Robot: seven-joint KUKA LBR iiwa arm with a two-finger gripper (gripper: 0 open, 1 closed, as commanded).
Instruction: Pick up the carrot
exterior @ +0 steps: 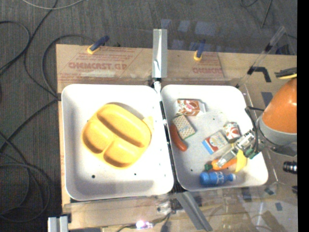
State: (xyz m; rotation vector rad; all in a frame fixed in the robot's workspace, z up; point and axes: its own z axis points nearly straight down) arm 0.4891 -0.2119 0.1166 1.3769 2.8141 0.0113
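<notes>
Blue plastic bottle (217,178) lies nearest, along the front wall of the right bin (251,105). Just behind it the carrot (223,161) lies slanted beside a yellow banana (240,163), touching it. The tool (245,145) hangs right over their far ends, at the bin's right side; whether it is open or closed on anything I cannot tell. Further back lie small cartons (216,141), a patterned packet (184,126), a red sausage (178,138) and a red-and-white box (189,107). A big yellow moulded tray (117,135) sits in the left bin (72,178).
</notes>
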